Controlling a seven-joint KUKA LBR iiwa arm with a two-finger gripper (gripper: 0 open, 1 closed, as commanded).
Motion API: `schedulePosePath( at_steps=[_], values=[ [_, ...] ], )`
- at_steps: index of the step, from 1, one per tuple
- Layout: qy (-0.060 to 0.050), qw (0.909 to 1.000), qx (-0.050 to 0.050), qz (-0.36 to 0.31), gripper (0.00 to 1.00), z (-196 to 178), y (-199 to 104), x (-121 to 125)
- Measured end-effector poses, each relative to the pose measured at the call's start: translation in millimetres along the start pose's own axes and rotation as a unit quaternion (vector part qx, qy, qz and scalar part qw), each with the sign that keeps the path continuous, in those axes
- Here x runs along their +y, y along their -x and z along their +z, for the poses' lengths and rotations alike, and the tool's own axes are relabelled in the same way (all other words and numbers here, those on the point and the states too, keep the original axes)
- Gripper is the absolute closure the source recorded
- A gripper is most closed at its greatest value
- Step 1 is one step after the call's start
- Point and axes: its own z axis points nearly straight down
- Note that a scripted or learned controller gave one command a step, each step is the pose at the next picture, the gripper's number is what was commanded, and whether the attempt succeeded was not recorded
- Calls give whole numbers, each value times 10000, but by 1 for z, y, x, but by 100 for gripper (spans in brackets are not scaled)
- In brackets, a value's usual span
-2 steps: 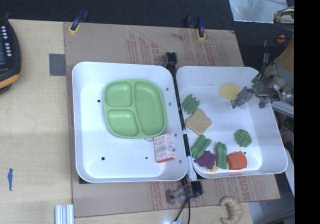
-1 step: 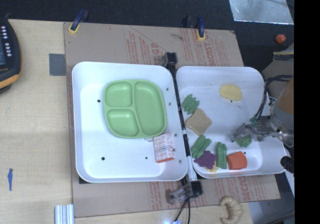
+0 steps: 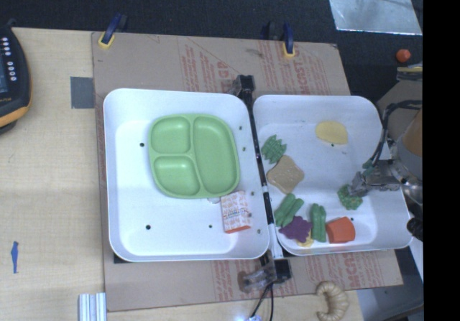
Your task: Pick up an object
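Presently the end effector sits low in the right bin at a green toy vegetable, its grip state indeterminate, so the pick appears at the grasp stage, calling next for a secure closure and lift.

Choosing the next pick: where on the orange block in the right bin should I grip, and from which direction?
Grip the orange block across its two side faces, coming straight down from above. It looks boxy and lies flat on the floor of the right bin. The bin's near wall sits just below it and a green piece stands close on its left, so a low sideways approach looks cramped.
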Motion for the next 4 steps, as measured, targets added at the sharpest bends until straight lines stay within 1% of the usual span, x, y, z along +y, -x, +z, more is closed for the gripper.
schedulePosePath(
  at_steps=[1, 2, 3, 4],
  values=[
    [57, 10000, -14, 4, 100, -94, -1, 20],
    [9, 10000, 1, 11, 0, -88, -1, 18],
    [-43, 10000, 21, 8, 0, 24, -3, 1],
    [21, 10000, -3, 2, 100, 5, 0, 5]
  ],
)
